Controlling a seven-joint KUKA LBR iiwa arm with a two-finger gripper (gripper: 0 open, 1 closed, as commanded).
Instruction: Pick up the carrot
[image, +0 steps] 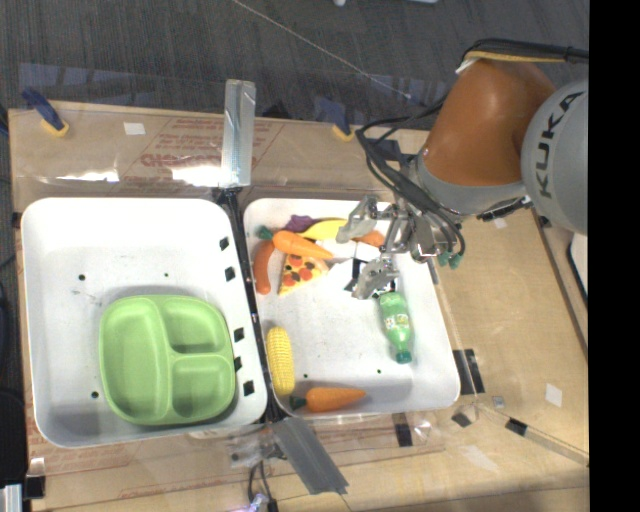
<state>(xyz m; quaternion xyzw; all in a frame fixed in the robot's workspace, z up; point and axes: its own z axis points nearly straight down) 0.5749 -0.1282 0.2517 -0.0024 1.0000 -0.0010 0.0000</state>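
A: The carrot (335, 399) lies at the near edge of the right bin (440, 352), beside the corn (281, 360).

B: The tool (375, 277) hangs empty above the bottle (396, 324); can't tell its opening. It might grab the wrong orange thing.

— Where are we? We take it for a robotics lab, not a kitchen.

— Why? We see food.

— Toy food: a plastic corn cob (281, 361) and a carrot (333, 399) in a white bin (432, 385), a green divided plate (166, 357) in the other bin (60, 240). We also see a KUKA arm (520, 130) with loose cables, a taped plywood tabletop (520, 330) under clear sheeting, and grey carpet (150, 40) beyond.
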